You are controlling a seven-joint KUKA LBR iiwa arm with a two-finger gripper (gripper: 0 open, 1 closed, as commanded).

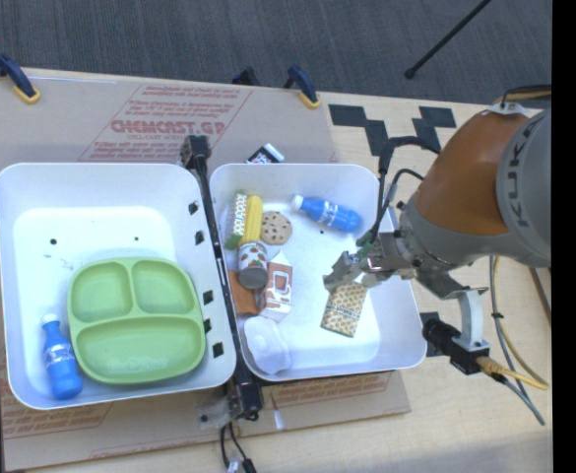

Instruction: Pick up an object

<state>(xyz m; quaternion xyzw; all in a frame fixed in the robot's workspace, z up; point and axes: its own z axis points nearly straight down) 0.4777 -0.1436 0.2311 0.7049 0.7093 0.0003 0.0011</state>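
The gripper (pixel 345 272) hangs over the right bin (pixel 391 348), its fingers clamped on the top edge of a patterned tan cracker packet (pixel 344 312), which dangles tilted just above the bin floor. A blue bottle (pixel 329 213) lies near, toward the bin's far wall; a green divided plate (pixel 135 320) sits in the left bin (pixel 12 215)

You see a light wooden bench (pixel 524 441) sitting on dark grey carpet (pixel 268 18). A brown cardboard sheet (pixel 169 126) lies flat on the bench. Blue clamps (pixel 17 77) grip the cardboard's far edge. The light is bright and even.
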